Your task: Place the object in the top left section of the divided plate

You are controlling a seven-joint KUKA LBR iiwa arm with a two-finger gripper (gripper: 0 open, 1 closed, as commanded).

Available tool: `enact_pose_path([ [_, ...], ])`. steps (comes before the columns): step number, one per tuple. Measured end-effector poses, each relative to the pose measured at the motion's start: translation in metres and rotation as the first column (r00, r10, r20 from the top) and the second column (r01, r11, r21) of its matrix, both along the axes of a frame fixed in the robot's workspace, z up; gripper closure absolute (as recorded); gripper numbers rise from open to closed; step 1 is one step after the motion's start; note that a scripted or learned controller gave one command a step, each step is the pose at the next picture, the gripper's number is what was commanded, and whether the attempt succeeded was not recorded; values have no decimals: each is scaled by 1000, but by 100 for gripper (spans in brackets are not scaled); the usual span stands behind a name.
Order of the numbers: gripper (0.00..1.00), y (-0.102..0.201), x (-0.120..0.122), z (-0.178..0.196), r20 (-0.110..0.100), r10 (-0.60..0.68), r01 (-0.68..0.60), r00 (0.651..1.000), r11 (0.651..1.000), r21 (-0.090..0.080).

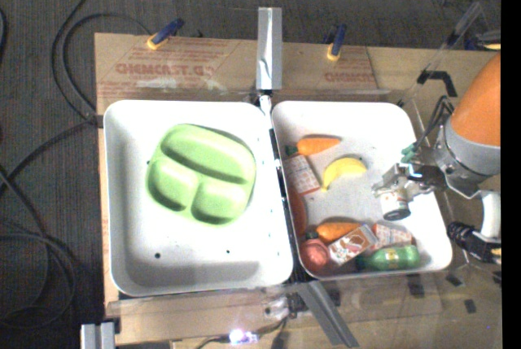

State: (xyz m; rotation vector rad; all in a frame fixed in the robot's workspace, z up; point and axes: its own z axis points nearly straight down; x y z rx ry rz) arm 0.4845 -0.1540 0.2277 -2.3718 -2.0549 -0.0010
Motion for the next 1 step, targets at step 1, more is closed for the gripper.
enact_pose_path([
  [1, 100, 49, 30, -15, -2, 217, -217, 976, 976, -3],
])
